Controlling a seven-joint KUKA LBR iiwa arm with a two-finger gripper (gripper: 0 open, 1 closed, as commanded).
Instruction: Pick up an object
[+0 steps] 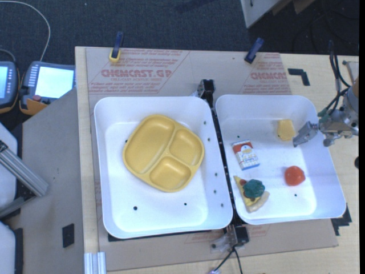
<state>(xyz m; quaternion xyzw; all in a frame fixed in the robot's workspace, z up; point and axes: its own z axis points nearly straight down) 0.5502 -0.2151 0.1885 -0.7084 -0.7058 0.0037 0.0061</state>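
The right bin [325,204] holds a yellow lump [285,129] at the back, a small white carton with red and blue print [245,154], a red tomato-like ball [294,176], and a pizza-slice toy with a green top [252,191]. In the left bin [111,210] lies a yellow divided plate [163,152]. My gripper [315,137] hangs over the right bin's right side, just right of the yellow lump and above the red ball. Its fingers [301,136] are spread open with nothing between them.
A black divider [219,153] runs between the two bins. Clamps [116,47] sit on the board's far edge, and screens [48,81] stand off the bench to the left. Bare bin floor lies between the carton and the red ball.
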